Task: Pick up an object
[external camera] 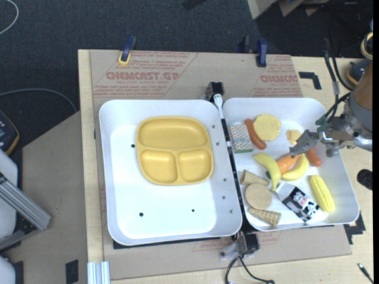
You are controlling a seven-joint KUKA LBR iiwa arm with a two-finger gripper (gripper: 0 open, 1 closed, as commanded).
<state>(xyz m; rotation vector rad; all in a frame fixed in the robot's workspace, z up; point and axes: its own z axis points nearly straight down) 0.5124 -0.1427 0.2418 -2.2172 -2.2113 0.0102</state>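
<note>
Over the right bin (pixel 337 176) my gripper (pixel 303 144) hangs among smooth plastic toy food, just above an orange carrot (pixel 296 158) and curved bananas (pixel 278 167); I cannot tell how its fingers stand. Near them lie a red sausage (pixel 256 134), a ridged corn cob (pixel 323 193) and a round biscuit (pixel 258 196). A glossy yellow tray (pixel 174 148) with three hollows sits in the left bin (pixel 118 212).

The hand (pixel 303 144) hangs over the right bin (pixel 331 114) above a banana (pixel 269 165) and toy foods.

Orange carrot (pixel 286 158) lies tilted in right bin, touching banana (pixel 267 164).
</note>
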